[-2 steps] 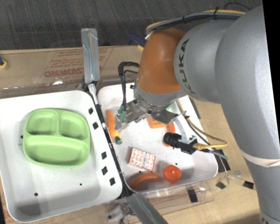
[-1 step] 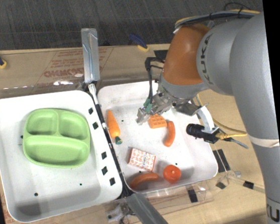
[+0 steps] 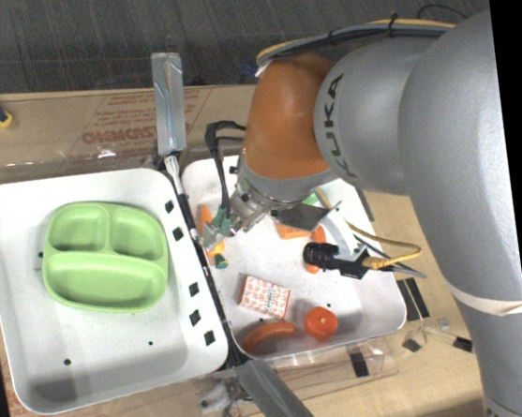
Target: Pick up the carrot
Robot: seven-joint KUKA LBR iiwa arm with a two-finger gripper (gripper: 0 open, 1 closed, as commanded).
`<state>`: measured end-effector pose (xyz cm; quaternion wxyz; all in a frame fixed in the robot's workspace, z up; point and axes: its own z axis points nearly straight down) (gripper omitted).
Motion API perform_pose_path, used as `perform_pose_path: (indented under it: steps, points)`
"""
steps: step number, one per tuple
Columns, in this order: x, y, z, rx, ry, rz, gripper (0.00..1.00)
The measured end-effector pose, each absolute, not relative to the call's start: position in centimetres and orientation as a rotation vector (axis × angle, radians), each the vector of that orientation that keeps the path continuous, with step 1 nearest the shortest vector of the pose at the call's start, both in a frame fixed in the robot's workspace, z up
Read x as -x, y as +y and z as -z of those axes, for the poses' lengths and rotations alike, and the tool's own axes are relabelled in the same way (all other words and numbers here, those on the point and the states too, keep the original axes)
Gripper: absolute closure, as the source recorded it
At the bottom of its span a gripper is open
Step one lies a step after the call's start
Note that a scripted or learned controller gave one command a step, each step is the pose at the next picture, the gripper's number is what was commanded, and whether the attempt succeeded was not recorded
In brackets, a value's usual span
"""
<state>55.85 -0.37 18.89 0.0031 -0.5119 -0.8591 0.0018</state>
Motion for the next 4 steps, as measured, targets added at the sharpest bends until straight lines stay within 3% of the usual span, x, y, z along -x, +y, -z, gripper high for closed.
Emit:
perform_pose_path:
  steps: [1,2,3,4]
  points:
    - [-56.9,-7.4,-18.9,1.624,-2.685,-0.005,0.0]
    - [-56.7,-12.7,-20.5,1.816,-2.558,-0.006,0.0]
    - [-56.8,-12.6,-21.2,1.807,-2.559,-0.01,1.0]
    - [-56.8,-12.6,-21.2,1.806,-2.559,-0.01,0.0]
